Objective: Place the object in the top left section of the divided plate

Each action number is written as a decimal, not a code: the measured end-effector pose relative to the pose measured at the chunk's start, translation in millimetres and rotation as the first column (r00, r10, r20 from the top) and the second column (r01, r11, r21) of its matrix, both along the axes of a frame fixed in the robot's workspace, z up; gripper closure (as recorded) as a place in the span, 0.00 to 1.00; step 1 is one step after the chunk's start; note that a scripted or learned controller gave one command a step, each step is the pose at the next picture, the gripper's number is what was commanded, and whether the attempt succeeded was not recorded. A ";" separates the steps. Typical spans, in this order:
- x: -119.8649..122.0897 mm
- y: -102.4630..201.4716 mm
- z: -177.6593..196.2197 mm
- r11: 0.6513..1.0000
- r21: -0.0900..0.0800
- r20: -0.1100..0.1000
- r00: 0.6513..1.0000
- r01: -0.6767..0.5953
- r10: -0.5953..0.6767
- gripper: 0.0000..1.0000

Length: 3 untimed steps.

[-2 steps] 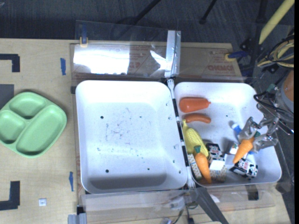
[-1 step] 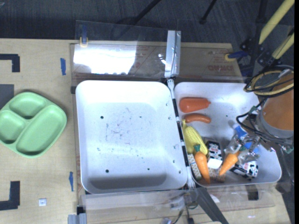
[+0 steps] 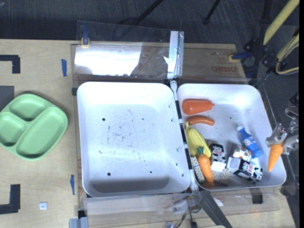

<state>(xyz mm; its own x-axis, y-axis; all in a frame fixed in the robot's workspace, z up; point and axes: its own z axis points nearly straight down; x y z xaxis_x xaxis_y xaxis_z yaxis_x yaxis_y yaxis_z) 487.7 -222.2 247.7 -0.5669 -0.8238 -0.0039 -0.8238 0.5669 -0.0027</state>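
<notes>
The left white bin (image 3: 128,137) is the biggest thing on the bench, and beside it, touching along the middle edge, stands the right white bin (image 3: 251,99). On the wooden bench to the left, well apart from both bins, lies the green divided plate (image 3: 32,126) with three sections.

In the right bin lie an orange sausage (image 3: 197,106) near the top, a smaller red-orange sausage (image 3: 201,121) just below it, a yellow corn cob (image 3: 198,141), and a carrot (image 3: 205,169) near the lower edge. More to the right are a small blue bottle (image 3: 249,141) and some black and white small packages (image 3: 247,167).

At the right rim of this bin the gripper (image 3: 279,137) is closed on the top of a small orange carrot (image 3: 274,156), which hangs point down.
</notes>
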 end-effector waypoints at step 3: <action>-2.4 63.9 -77.0 0.941 0.001 -0.001 0.941 -0.338 0.338 1.00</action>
